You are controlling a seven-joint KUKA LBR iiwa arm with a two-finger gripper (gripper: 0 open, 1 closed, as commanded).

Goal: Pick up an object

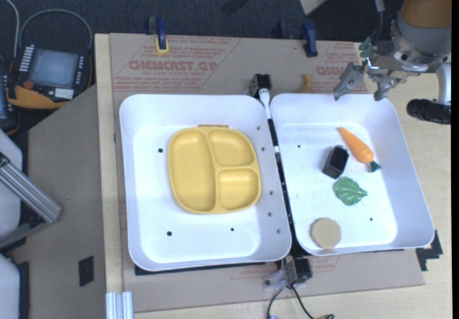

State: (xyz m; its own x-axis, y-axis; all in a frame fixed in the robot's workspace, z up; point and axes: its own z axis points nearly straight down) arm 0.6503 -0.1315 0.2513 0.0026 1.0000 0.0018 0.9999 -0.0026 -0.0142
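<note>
The bench (179,59) lay under a brown board printed with red letters, and it carried two white bins side by side. The left bin (143,224) held a yellow plate (213,168) with three compartments, sitting slightly above the bin's middle. The right bin (401,188) held four small things.

The arm (428,2) came in at the upper right, grey below its orange band. Its gripper (363,84) hung over the far rim of the right bin, above the bin's upper edge. The two fingers stood well spread, one at the left (346,83) and one at the right (381,86), with nothing between them. It was well apart from every thing in the bin.

A carrot (356,144), orange with a green tip, lay slanted in the upper part of the right bin, nearest the gripper. Just beside it to the lower left sat a black block (335,161). Below that lay a green leaf (349,190), near the block but apart from it. A tan disc (325,232) rested near the bin's front edge, below the leaf.

Off the bench to the left, a pendant (51,70) with a screen lay on the dark floor. Two blue clamps (159,29) gripped the board's far edge.
</note>
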